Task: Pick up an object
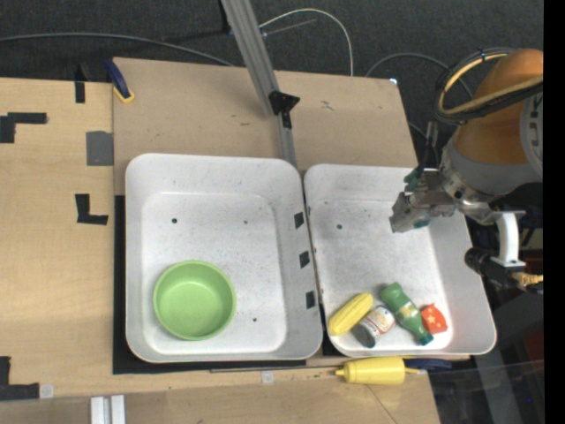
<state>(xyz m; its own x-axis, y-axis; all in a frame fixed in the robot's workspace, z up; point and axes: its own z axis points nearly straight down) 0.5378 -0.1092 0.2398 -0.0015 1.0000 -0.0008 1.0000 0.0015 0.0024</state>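
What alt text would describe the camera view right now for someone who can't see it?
The gripper hangs over the right bin's far side, apart from the yellow corn, small can, green bottle and orange piece clustered at its near edge. The left bin holds a green bowl.

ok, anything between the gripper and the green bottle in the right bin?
No. In the camera view, only bare speckled floor of the right bin separates the gripper from the green bottle.

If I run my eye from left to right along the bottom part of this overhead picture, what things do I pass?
Green bowl → yellow corn-shaped toy → small tin → green bottle → small orange and white item.
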